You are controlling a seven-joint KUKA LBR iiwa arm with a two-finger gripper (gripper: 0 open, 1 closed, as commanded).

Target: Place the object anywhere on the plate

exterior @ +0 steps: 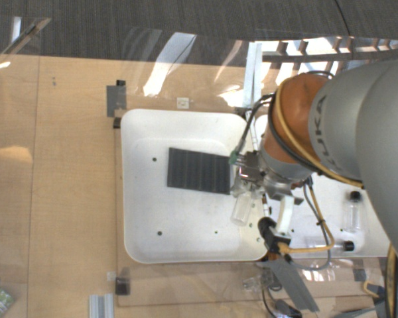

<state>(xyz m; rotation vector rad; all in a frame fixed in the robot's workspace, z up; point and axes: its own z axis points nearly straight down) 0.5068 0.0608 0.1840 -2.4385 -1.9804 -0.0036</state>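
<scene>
A dark grey rectangular plate (198, 170) lies flat in the left white bin (146, 230). My gripper (241, 201) hangs over that bin's right side, just past the plate's right edge, under the grey and orange wrist. A pale translucent piece (240, 212) shows right below the wrist; I cannot tell whether it belongs to the gripper or is a thing in it. A small clear tube (353, 215) stands in the right bin (331, 197), mostly behind the arm.
The arm's large grey body covers most of the right bin. Cables loop below the wrist near the bins' front edge. Black clamps sit at the left bin's corners. Bare wooden bench spreads to the left.
</scene>
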